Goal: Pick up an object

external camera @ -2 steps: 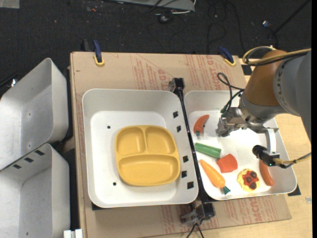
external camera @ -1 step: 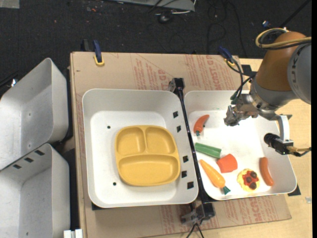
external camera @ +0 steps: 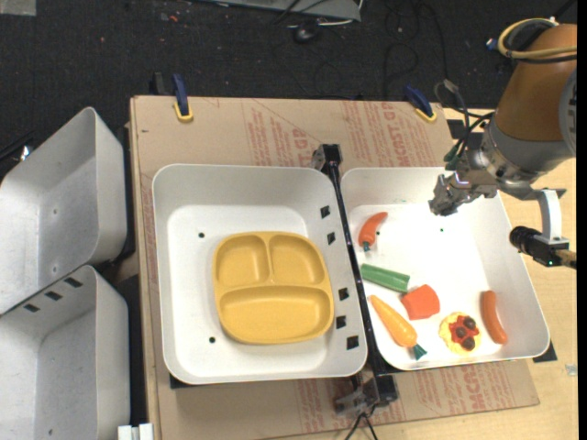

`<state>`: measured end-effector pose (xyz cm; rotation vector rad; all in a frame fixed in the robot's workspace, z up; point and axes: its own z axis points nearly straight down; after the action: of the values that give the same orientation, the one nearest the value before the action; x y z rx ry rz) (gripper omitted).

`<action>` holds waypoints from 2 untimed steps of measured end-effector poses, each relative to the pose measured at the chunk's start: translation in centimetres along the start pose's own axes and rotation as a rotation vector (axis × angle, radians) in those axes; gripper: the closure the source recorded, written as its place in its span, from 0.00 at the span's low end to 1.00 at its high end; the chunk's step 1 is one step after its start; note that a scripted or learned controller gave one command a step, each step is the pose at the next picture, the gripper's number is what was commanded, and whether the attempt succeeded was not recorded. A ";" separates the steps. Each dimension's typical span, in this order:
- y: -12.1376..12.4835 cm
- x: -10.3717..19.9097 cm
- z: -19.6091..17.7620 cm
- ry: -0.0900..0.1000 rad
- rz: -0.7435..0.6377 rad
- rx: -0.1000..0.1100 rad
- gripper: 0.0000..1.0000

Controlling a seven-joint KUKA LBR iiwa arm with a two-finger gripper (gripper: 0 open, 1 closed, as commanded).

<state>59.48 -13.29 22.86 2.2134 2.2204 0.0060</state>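
Camera view: a fixed camera looked down at a slant on a brown bench that carried two shallow white bins side by side.
Left bin: it held a yellow divided plate, lying flat near the bin's middle, with two small compartments at the far side and one large compartment at the near side.
Right bin: it held all the loose toy foods, gathered mostly in the near half.
Red pepper: it lay near the bin's left wall, toward the far side, apart from the rest.
Green piece: a long green stick lay just below the pepper, angled across the floor.
Red-orange block: it lay just beside the green piece's right end.
Carrot: orange with a green tip, it lay slantwise near the front left corner.
Small pizza: a round yellow piece with dark and red toppings sat near the front wall.
Sausage: it lay upright in the view, just right of the pizza, near the right wall.
Arm: grey with an orange band, it reached in from the right.
Gripper: it was over the far right part of the right bin, well apart from every food; whether the pincer was apart or together could not be told.
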 end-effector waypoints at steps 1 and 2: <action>0.2 0.0 -4.2 0.000 0.000 0.001 1.00; -2.5 4.2 -3.5 0.002 -0.002 0.010 1.00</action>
<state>56.96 -9.07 26.30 2.2173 2.2285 -0.0019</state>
